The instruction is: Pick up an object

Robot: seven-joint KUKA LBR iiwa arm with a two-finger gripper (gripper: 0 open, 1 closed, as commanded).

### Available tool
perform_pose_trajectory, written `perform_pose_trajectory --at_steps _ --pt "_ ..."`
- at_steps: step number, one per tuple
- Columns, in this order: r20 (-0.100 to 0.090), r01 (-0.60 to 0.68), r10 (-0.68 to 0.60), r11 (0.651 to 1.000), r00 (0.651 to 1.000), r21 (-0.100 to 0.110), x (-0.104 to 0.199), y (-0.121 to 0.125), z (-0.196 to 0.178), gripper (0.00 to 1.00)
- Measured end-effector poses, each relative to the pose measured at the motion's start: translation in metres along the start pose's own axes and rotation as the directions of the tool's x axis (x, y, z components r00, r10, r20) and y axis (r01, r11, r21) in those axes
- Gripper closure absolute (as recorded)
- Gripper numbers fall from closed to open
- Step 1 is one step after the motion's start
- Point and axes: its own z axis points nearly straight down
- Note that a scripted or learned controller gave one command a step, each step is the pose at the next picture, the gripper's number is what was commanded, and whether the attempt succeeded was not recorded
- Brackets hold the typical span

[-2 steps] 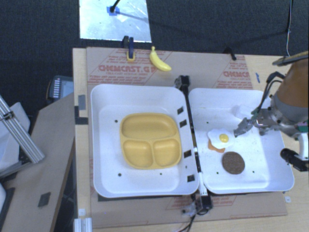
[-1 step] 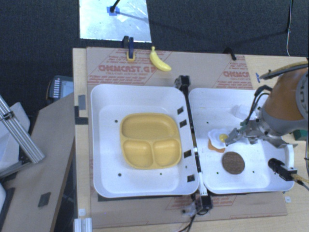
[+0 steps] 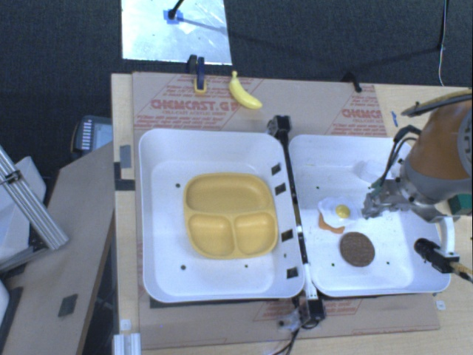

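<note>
Reaching in from the right, the grey arm is lowered into the right bin (image 3: pixel 325 276), and the hand (image 3: pixel 372 205) is seen low over the bin floor, just beside the fried-egg toy (image 3: pixel 336 214). Candidate objects are grouped in this bin, presumably so that a pick can be attempted within the arm's reach: the fried-egg toy lies near the bin's middle, and a brown round disc (image 3: pixel 358 249) lies flat just below it, apart from it. The left bin (image 3: pixel 159 198) carries a yellow divided tray (image 3: pixel 227 214), set squarely in its middle, well apart from the hand. A toy banana (image 3: pixel 244 93) is left outside both bins on the bench (image 3: pixel 310 102), near a yellow clamp (image 3: pixel 199 80). The hand's opening cannot be told, since the hand is small and dark against the wrist. Nothing is seen between its tips; contact with the egg toy cannot be confirmed. The nearest target is judged to be the egg toy.
</note>
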Motion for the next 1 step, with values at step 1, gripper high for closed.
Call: perform_pose_trajectory --at_steps 1 --pt "0.001 0.001 -0.001 1.0 1.0 -0.006 -0.0039 -0.0014 -0.0636 1.0"
